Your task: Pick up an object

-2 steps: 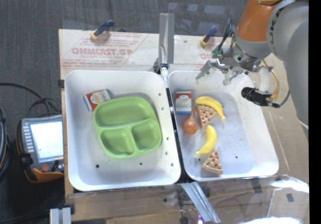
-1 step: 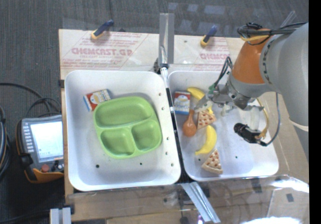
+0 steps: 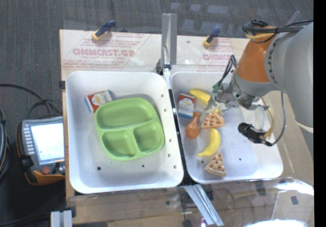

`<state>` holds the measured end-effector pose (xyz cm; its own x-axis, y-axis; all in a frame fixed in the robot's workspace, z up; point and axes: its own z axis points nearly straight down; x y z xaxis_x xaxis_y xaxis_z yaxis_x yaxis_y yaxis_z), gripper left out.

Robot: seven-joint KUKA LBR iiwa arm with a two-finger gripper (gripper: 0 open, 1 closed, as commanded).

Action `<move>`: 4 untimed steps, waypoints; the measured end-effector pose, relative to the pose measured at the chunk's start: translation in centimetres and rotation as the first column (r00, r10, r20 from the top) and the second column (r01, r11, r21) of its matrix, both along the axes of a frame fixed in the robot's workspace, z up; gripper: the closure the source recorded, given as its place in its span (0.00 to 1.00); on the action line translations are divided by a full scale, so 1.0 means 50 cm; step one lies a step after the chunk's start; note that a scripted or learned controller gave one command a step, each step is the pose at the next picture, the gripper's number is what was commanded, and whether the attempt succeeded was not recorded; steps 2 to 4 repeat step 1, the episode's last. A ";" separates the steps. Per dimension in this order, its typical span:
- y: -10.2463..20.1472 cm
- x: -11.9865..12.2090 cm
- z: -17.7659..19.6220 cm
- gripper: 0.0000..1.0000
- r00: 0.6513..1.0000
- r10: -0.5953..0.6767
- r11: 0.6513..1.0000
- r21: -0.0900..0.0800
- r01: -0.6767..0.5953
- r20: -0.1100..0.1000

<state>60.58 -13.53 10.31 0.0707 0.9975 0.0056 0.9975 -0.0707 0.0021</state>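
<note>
The robot's gripper (image 3: 218, 97) hangs over the right bin (image 3: 254, 167), just above a pizza slice (image 3: 212, 119); whether its fingers are open cannot be told. At the bin's center, the slice looks light, stiff and slick, best pinched across its edges. Counted: two pizza slices, two bananas (image 3: 211, 142), one drumstick (image 3: 193, 127), one small carton (image 3: 186, 105).

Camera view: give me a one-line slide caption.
KUKA arm's gripper over the right bin of toy food, beside a pizza slice; green tray in left bin.
</note>
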 end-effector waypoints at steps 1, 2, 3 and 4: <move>0.089 0.114 0.160 1.00 1.000 -0.024 1.000 -0.008 0.024 -0.010; 0.089 0.114 0.160 1.00 1.000 -0.024 1.000 -0.008 0.024 -0.010; 0.089 0.114 0.160 1.00 1.000 -0.024 1.000 -0.008 0.024 -0.010; 0.089 0.114 0.160 1.00 1.000 -0.024 1.000 -0.008 0.024 -0.010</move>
